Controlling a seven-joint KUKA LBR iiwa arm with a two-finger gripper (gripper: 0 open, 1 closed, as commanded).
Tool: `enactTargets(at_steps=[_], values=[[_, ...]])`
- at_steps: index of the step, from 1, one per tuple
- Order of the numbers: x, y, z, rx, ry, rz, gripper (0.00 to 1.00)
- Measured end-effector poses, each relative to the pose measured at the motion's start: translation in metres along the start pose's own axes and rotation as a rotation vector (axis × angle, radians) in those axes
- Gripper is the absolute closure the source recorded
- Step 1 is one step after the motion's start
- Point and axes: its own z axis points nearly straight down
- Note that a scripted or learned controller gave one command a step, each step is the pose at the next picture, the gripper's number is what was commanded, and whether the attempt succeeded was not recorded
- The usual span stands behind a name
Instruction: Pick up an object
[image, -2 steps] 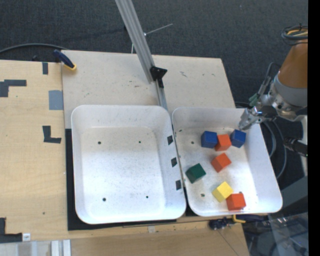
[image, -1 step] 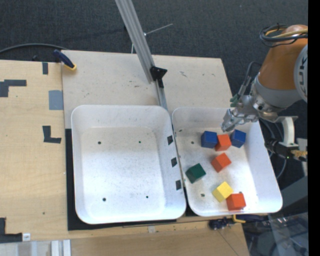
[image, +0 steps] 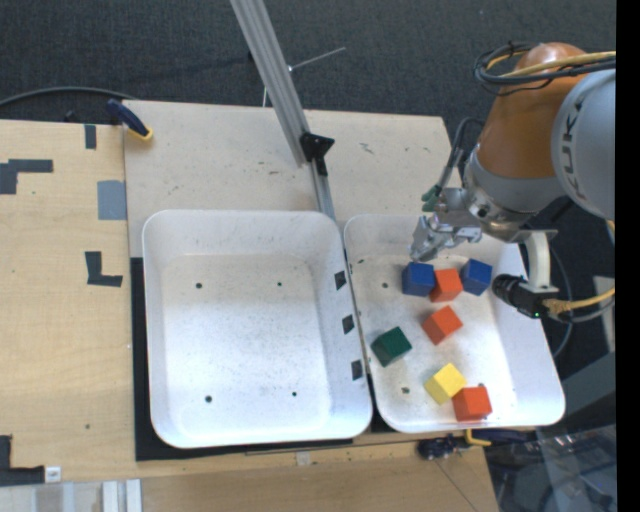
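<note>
Red cube (image: 472, 402) near bin rim (image: 560, 400), hand (image: 432, 244) above blue cube (image: 418, 278), grip unclear

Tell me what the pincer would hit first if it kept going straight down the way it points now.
Most likely the blue cube. The pincer points down into the right bin, its tip just above that cube's upper edge. An orange cube sits right beside it; depth is unclear from this slanted view.

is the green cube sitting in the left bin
No, the green wooden cube lies in the right shallow white bin, near its left wall.
</note>
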Motion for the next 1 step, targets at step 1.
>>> enactTargets(at_steps=[1], values=[[0.0593, 0.0026, 0.0046, 0.001, 0.0, 0.0, 1.0]])
